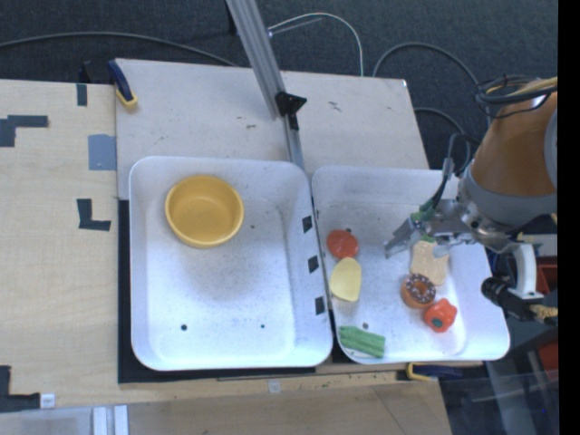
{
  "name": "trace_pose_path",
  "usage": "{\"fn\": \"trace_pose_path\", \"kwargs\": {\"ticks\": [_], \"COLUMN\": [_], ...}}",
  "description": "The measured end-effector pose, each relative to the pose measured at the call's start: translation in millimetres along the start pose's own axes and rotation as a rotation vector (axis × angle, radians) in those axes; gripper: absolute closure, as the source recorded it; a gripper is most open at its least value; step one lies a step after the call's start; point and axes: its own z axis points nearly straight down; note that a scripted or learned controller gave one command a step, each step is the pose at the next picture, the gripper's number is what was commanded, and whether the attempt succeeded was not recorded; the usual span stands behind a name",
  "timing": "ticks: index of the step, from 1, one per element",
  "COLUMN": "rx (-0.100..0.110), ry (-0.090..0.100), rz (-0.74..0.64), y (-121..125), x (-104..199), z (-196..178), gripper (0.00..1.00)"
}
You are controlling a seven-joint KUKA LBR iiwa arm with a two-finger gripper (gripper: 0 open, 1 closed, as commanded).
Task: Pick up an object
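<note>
The arm's last broad link is a rounded orange shell (pixel 512 152), smooth and glossy, with a pale grey collar (pixel 507 208) beneath it. Thin black cables (pixel 503 89) loop over the top of the shell, and another dark cable (pixel 449 175) hangs beside the collar. Below sits a grey metal gripper (pixel 412 234) with a small green mark near its base. A white bracket with a black cylindrical fitting (pixel 507 290) hangs at the wrist's side.
</note>
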Motion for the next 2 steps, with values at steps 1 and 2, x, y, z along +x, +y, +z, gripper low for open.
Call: {"fn": "trace_pose_path", "kwargs": {"ticks": [1, 2], "rx": [0.0, 0.006], "ry": [0.0, 0.0], "rz": [0.0, 0.002], "y": [0.0, 2.7], "x": [-0.1, -2.2], "z": [0.0, 63.3], "gripper": [0.0, 0.0]}}
